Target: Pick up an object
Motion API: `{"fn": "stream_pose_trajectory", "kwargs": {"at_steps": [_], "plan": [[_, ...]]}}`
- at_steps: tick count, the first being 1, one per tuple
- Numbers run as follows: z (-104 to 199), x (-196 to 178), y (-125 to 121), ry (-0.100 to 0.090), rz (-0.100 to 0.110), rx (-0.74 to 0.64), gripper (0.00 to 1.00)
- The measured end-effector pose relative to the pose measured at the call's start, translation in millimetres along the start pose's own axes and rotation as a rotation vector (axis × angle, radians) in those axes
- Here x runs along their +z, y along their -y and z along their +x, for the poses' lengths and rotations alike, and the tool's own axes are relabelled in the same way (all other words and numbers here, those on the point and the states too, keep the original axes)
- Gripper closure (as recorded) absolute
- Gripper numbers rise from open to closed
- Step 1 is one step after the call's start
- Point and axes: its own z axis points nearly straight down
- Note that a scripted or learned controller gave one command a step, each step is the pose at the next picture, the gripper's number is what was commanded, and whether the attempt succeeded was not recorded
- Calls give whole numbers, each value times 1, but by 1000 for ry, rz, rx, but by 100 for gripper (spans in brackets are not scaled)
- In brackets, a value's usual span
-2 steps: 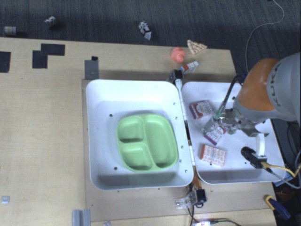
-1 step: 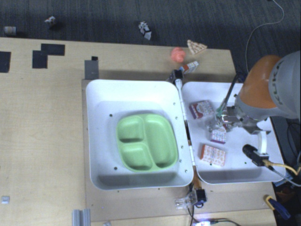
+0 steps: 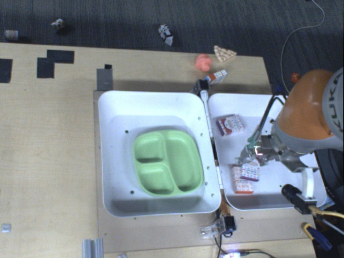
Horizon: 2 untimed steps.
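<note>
In the right white bin (image 3: pixel 301 200), near the tabletop's right edge, the tool (image 3: pixel 251 156) sits over a small red-and-white printed packet (image 3: pixel 245 177); whether it pinches cannot be told.

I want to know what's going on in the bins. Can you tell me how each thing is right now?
green plate: lying flat, right way up, in the left bin.
red-and-white packet: lying loose in the right bin.
second packet: lying flat, just below the gripper.
gripper: low over the right bin; jaws too blurred to judge.
</note>
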Motion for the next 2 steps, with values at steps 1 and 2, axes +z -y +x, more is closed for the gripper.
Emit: {"fn": "stream_pose_trajectory", "kwargs": {"at_steps": [1, 2], "plan": [[20, -20, 0, 1, -1, 0, 100], [55, -24, 0, 0, 0, -1, 100]]}}
